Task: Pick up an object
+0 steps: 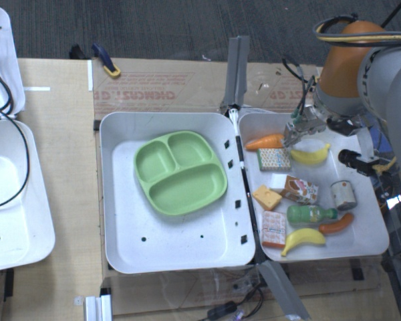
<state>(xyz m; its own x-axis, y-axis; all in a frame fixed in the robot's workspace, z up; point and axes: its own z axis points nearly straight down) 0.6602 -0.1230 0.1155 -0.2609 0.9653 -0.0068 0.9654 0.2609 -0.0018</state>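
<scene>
I count two white bins: the left bin [120, 246] and the right bin [371, 243]. I log one green plate [180, 172] with three compartments. I count two bananas, one [311, 154] at the back, one [302, 239] at the front. One carrot [264, 141]. One cheese wedge [267, 197]. One green bottle [311, 214]. One can [343, 194]. One sausage [336, 225]. Three small printed packets: [274, 159], [301, 190], [274, 228].
</scene>
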